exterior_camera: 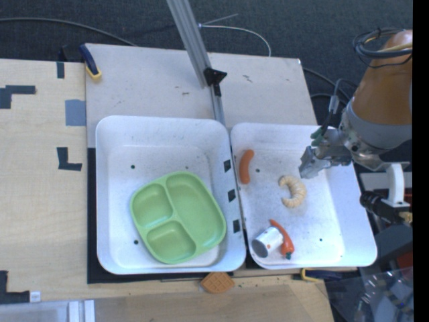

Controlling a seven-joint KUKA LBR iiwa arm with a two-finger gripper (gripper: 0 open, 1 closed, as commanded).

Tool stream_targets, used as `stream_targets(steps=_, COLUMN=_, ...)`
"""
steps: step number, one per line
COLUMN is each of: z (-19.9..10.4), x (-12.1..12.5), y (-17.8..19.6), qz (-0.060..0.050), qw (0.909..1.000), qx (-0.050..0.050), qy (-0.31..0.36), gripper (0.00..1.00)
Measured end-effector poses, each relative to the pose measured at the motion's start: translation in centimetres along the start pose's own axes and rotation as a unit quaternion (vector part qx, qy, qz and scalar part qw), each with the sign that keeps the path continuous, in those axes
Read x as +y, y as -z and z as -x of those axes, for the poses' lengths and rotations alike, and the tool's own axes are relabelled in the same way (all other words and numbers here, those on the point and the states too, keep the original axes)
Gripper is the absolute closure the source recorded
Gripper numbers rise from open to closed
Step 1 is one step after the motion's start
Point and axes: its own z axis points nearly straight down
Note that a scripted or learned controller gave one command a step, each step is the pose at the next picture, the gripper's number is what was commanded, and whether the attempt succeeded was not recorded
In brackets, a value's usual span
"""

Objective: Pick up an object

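Observation:
The right bin (348, 243) holds an orange sausage (246, 166) near its left wall, a pale curled croissant-like piece (293, 191) in the middle, and a white cup (267, 242) lying beside an orange-red carrot-like piece (283, 237) at the front. My gripper (312, 163) hangs over the right bin's upper right part, just up and right of the pale piece, with nothing visibly between its fingers.
The left bin (110, 180) holds a green three-compartment tray (177, 216). A grey metal pole (191, 35) slants down to the bins' shared back edge. A small brown waffle-like piece (216, 282) lies on the bench in front of the bins.

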Motion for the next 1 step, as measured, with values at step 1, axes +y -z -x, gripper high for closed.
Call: stream_targets(steps=1, z=-4.63, x=-0.16, y=-2.35, qz=-0.005, qw=1.0000, qx=0.001, qy=0.002, gripper=1.00)
